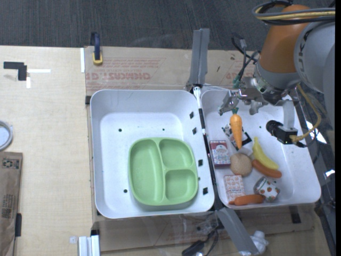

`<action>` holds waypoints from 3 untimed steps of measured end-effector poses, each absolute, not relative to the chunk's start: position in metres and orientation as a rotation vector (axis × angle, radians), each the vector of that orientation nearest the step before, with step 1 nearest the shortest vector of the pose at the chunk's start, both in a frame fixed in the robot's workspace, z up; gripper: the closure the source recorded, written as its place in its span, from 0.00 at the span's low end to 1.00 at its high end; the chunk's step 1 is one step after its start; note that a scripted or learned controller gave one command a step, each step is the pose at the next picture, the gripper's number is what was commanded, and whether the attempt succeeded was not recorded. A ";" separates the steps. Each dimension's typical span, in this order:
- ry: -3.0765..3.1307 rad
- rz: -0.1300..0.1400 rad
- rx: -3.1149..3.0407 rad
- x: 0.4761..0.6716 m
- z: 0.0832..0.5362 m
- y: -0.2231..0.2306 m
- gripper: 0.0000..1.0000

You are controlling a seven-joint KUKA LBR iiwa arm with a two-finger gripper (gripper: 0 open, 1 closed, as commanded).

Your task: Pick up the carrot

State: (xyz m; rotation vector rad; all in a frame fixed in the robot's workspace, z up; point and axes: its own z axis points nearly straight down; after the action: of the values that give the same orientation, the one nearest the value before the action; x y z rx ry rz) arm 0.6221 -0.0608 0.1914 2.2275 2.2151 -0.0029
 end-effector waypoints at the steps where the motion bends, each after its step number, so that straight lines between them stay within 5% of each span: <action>1: 2.529 -0.001 1.862 0.636 0.191 -0.024 0.00; 2: 2.592 -0.002 1.773 0.659 0.113 -0.102 0.00; 3: 2.697 0.000 1.606 0.637 0.192 -0.091 0.00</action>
State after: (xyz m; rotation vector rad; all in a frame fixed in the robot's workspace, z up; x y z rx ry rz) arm 0.6366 -0.0913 0.1921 1.6058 2.6974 0.0000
